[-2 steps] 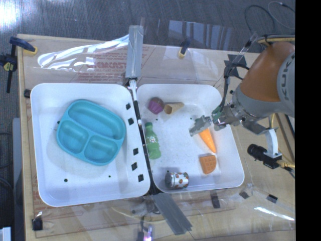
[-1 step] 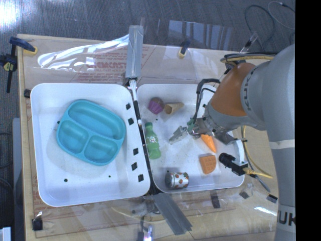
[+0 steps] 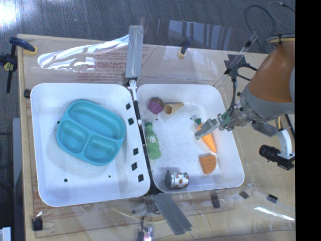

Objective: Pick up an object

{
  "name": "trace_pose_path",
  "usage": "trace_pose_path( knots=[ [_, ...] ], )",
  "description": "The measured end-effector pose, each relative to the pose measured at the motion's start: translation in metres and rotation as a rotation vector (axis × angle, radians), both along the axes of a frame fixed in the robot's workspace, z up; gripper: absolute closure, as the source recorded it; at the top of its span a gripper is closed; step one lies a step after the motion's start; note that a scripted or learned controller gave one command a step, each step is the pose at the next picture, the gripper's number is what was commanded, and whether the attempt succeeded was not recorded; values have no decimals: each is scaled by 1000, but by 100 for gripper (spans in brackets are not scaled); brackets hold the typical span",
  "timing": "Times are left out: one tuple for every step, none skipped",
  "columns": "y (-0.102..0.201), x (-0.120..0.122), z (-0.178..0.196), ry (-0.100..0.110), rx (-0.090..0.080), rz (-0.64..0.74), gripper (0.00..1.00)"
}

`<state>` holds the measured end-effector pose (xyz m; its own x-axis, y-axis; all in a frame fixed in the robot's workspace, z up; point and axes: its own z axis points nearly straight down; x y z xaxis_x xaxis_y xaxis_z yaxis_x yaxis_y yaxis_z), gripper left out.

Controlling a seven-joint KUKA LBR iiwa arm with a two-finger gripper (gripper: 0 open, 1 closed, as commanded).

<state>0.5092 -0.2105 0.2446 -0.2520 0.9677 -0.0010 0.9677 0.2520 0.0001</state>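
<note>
In the left bin (image 3: pixel 42 134) a blue divided plate (image 3: pixel 91 131) lies flat near the middle, smooth moulded plastic with three shallow wells and rounded corners. Nothing else sits with it.

Across the divider, the right bin (image 3: pixel 225 109) carries the small things. Against its left wall stands a green bottle (image 3: pixel 152 140), lying lengthwise, glossy and slim. Near the back edge is a toy ice cream cone (image 3: pixel 165 106), a dull purple scoop on a tan cone, tipped on its side. By the front edge rests a small can (image 3: pixel 176 179), shiny metal, also on its side and likely to roll. Toward the right wall lies an orange carrot (image 3: pixel 208 139), tapered, point toward the front, green top toward the back. Just in front of it sits an orange waffle-like piece (image 3: pixel 207 163), blocky with a ridged face.

The gripper (image 3: pixel 204 129) hangs right over the carrot's thick end, coming in from the bin's right wall. I'd judge the carrot to be the target. From where I stand I cannot tell how the gripper is set, nor whether the carrot is caught.

To do this well, I'd want the grasp across the carrot's thick upper part, not the slippery taper, square to its length, and low enough to seat before lifting. A straight, slow rise would keep it from twisting out or bumping the waffle piece.
</note>
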Motion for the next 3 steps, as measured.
trace_pose_path(
  knots=[
    [0, 43, -49, 3, 1, 50, 0],
    [2, 51, -153, 3, 1, -30, 0],
    [-1, 37, -36, 0, 0, 34, 0]
  ],
)
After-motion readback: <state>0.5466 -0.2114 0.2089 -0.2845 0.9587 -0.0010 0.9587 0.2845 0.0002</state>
